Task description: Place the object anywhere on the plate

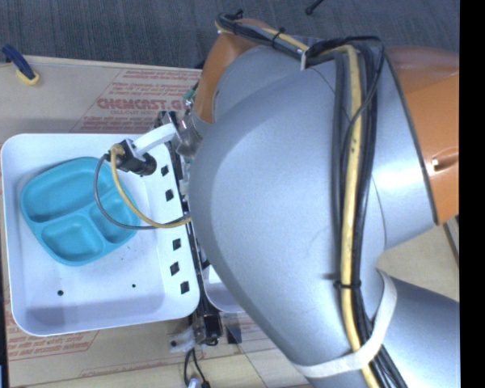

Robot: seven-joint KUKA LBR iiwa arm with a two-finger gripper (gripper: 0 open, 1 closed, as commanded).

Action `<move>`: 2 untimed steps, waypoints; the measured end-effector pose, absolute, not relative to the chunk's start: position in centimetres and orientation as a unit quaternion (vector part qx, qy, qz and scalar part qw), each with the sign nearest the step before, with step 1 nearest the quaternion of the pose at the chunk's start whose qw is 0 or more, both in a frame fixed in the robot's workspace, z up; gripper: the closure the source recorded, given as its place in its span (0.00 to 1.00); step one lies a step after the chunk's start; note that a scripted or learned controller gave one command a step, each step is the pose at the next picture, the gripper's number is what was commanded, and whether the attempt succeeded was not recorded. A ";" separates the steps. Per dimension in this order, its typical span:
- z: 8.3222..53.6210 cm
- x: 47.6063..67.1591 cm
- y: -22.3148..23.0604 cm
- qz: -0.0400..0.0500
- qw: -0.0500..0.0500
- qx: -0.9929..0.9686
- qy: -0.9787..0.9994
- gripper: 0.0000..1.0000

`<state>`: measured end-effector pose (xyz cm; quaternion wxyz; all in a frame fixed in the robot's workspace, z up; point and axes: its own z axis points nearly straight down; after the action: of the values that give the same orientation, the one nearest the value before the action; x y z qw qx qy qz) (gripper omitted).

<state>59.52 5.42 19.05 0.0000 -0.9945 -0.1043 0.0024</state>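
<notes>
Dark carpet up top, then a cardboard-covered bench (129, 95) w/ printed red lettering and a blue clamp (20, 65) at its far corner. Left bin (32, 314) sits on it. Most of the rest is covered by the grey arm (291, 217), orange band (436, 136) toward view-right.

Gripper (182, 136): the tool end seems tucked under the arm's bulk, approx. at the divide btw the two bins. Clenched, released or grasping sthg? Can't tell, too much is hidden. A white bracket w/ a black fitting (137, 162) sticks out from it to view-left, and a yellow cable loop (105, 208) hangs from there over the plate's near edge.

Plate (73, 208): blue, divided into compartments, lying flat in the left bin, just view-left of the gripper and slightly lower in frame. Its long axis runs approx. diagonal, upper-right to lower-left, so its upper-right end is the part nearest the gripper.

Object: can't tell where it is. The arm hides nearly all of the right bin (218, 297), of which a sliver peeks out below the gripper. It isn't on the plate's visible compartments.

Key relation, as a judgement: the plate is a short sideways shift to view-left of the gripper, so if the object is held, the next move is a small carry over the divide and a drop. If not, pickup is prob. still to do on the covered side.
</notes>
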 end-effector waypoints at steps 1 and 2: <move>19.1 61.3 2.0 0.002 0.001 -0.989 -0.147 1.00; 19.0 56.2 7.5 0.003 0.002 -0.993 -0.121 1.00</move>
<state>56.22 7.51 19.04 0.0017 -0.9926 -0.1212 0.0034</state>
